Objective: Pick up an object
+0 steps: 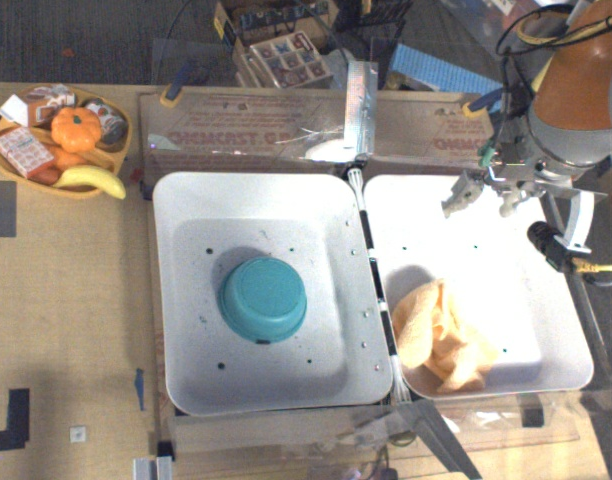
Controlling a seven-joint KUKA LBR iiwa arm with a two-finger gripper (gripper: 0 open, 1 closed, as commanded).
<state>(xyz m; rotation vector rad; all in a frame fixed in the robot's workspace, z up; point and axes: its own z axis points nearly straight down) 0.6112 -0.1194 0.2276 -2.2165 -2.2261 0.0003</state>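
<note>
A crumpled yellow-orange cloth is seen bunched against the near-left wall of the right bin, much bare floor being left beyond it, while the gripper is held above the far edge, fingers spread and unladen

R bin floor bare from centre to 12 o'clock, yellow cloth blocks its 7 o'clock corner; L bin has teal bowl mid-floor, room all round it.
</note>
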